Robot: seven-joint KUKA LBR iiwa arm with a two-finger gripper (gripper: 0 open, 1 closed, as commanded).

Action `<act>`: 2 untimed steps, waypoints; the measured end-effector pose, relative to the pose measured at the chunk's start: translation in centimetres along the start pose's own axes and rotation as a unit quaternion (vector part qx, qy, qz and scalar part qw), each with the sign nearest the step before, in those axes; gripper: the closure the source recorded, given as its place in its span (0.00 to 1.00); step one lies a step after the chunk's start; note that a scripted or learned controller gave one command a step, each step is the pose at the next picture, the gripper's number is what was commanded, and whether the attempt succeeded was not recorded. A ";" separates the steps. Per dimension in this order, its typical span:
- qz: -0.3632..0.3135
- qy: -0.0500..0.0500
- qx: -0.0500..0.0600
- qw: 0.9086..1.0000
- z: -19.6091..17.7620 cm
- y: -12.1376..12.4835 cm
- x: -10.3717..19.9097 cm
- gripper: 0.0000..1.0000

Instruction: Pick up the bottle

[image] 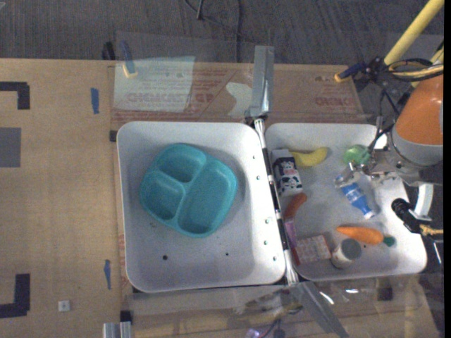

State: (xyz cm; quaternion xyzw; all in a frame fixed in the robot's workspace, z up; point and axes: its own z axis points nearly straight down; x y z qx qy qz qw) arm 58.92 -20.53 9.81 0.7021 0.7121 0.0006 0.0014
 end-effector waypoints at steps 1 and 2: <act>0.002 -0.001 -0.002 1.000 -1.1 0.0 -0.2 1.00; 0.068 0.000 0.001 0.998 -10.8 3.1 5.0 1.00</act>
